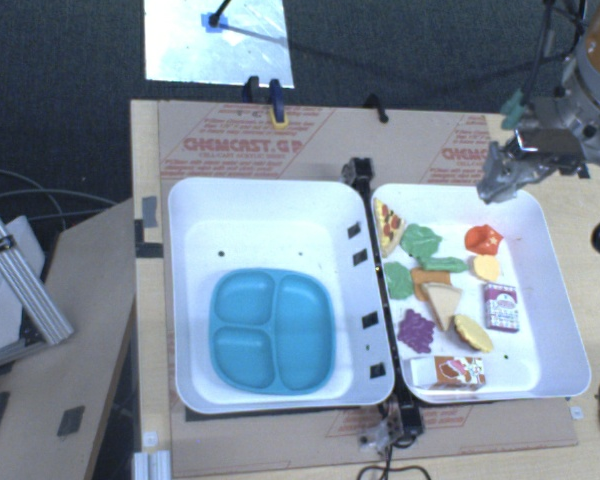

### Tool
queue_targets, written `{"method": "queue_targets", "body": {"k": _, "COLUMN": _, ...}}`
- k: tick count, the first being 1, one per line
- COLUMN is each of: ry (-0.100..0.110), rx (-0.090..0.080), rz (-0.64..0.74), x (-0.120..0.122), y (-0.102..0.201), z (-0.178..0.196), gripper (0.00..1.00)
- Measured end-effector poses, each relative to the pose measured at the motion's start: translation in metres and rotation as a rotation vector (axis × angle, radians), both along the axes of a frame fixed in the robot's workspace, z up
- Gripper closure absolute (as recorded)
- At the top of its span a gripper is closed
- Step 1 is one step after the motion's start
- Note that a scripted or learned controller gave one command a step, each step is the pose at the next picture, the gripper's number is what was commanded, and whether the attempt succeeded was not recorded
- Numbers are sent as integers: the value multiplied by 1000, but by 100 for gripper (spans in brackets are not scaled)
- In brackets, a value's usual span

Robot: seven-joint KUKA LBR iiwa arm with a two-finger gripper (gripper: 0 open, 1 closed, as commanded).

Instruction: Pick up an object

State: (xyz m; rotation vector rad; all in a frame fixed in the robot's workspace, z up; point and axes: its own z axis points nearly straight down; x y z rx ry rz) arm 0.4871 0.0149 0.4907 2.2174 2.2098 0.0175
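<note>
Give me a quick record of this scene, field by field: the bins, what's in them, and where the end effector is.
left bin: holds a blue divided plate
right bin: holds toy food, including a pizza slice, red piece, purple grapes, maroon carton
end effector: above the right bin's far right corner, nothing seen between its fingers
task status: no object picked up yet

Toy food pieces (442, 293) scattered flat in right bin (555, 268).
</note>
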Motion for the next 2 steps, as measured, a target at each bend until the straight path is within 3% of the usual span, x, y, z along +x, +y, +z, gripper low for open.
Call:
{"method": "queue_targets", "body": {"k": 1, "ry": 22, "rx": 2, "rz": 22, "x": -3, "y": 166, "z": -84, "gripper": 100}}
{"method": "queue_targets", "body": {"k": 2, "ry": 13, "rx": 1, "rz": 12, "x": 0, "y": 157, "z": -68, "gripper": 100}}
